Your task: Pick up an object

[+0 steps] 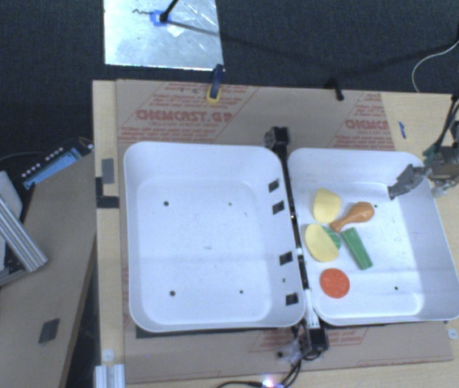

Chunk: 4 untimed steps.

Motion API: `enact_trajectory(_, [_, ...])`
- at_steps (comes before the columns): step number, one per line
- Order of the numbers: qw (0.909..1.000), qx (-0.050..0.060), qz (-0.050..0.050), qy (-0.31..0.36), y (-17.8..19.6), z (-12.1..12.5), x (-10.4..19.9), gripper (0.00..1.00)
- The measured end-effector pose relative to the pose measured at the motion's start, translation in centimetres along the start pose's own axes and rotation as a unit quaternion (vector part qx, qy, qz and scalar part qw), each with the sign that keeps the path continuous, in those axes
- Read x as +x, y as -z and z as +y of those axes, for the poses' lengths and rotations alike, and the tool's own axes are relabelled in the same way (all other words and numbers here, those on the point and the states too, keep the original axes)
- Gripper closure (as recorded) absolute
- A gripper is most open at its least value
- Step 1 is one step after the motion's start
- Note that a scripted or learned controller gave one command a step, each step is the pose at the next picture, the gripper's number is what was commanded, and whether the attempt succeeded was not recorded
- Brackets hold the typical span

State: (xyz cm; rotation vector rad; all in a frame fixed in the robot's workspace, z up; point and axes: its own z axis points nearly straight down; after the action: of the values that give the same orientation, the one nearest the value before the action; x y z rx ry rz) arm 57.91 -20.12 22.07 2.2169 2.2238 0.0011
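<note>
Camera view puts the gripper (399, 186) over the right bin's (435, 297) far right corner, whether it is open or closed I cannot tell; the orange drumstick (352, 215) lies just left, ungrasped; approach, I judge, calling next for descent.

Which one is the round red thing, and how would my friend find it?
Look in the right bin, the one nearer the robot arm. The toys sit in a cluster near its left side, and the red disc lies at the front of that cluster, just below the green stick. It is the only red, flat, perfectly round piece.
</note>
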Motion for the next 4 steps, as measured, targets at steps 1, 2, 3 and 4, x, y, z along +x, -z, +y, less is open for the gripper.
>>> enact_trajectory(1, [0.9999, 0.007, 0.005, 0.005, -12.1, -4.7, 12.8, 0.0])
enact_trajectory(2, [1.0, -0.001, 0.0, 0.0, -10.3, -4.3, 11.9, 1.0])
enact_trajectory(3, [1.0, -0.006, 0.0, 0.003, -3.2, 3.9, 14.2, 1.0])
enact_trajectory(4, [1.0, -0.004, 0.002, 0.004, 4.4, 3.7, 22.6, 1.0])
